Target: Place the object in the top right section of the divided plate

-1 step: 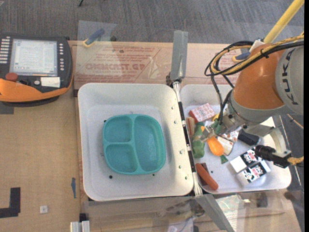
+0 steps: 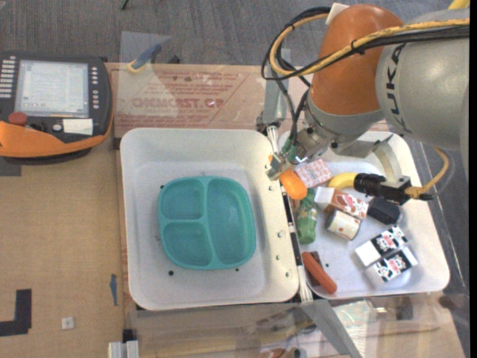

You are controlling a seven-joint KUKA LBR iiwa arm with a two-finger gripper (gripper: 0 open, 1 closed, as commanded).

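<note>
Bench (image 2: 59, 222) seen across frame, surface brown, cardboard-like. Two shallow white bins set directly on it, side by side, rims touching at centre. Left bin (image 2: 138, 200) placed centre-left; right bin (image 2: 428, 263) centre-right, partly covered by arm. Teach pendant (image 2: 52, 103), grey screen over orange body, laid at upper left of frame, just left of left bin. Clear sheet with red printing (image 2: 186, 99) laid flat at upper centre, behind bins. Black mark (image 2: 21, 312) noted at lower left.
</note>
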